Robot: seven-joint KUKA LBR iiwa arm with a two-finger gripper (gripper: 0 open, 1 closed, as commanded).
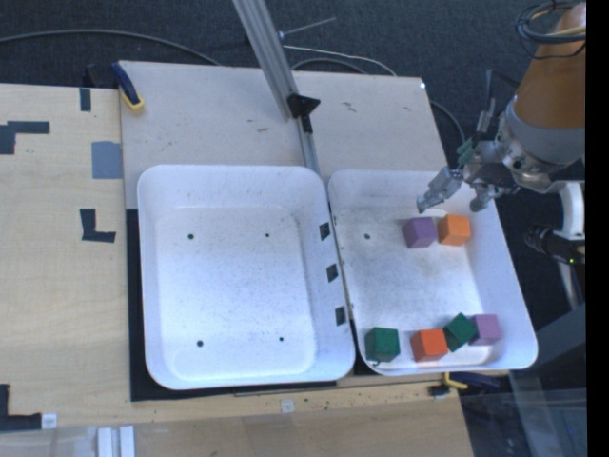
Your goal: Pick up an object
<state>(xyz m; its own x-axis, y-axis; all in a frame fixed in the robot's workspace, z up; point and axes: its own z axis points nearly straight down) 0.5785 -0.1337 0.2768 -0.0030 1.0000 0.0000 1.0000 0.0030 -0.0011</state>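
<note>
Gripper (455,191) is hanging over the far part of the right bin (504,284), fingers spread apart and holding nothing, one tip (430,198) sitting just far-left of the purple cube (419,231) and the orange cube (455,228), which are lying touching side by side. Likely targeting this pair because they are sitting out in the open floor of the bin, unlike the cluster crowding the near wall: green cube (383,343), second orange cube (428,344), dark green cube (461,330) and small purple cube (487,327). Left bin (152,255) is lying well apart from the work.
</note>
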